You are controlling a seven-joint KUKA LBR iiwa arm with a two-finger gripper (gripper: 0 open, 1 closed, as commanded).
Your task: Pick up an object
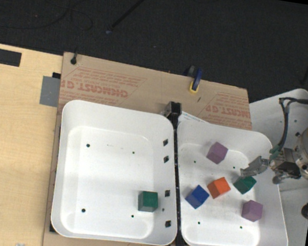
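You see two white bins: the left bin [76, 135] holds one dark green cube [148, 201]; the right bin [266, 237] holds two purple cubes [217, 152] [252, 210], an orange cube [219, 187], a blue cube [197, 196] and a teal-green cube [244, 184]. Brown cardboard [124, 88] bears red lettering.

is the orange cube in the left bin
No, the orange cube sits in the right bin, between the blue cube and a dark green cube.

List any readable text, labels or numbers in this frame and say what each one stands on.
Red print on the cardboard sheet under the bins: two stamps, upside down and mirrored from this camera, letters too blurred to read with certainty.
No legible text on the blocks, the bins or the arm.
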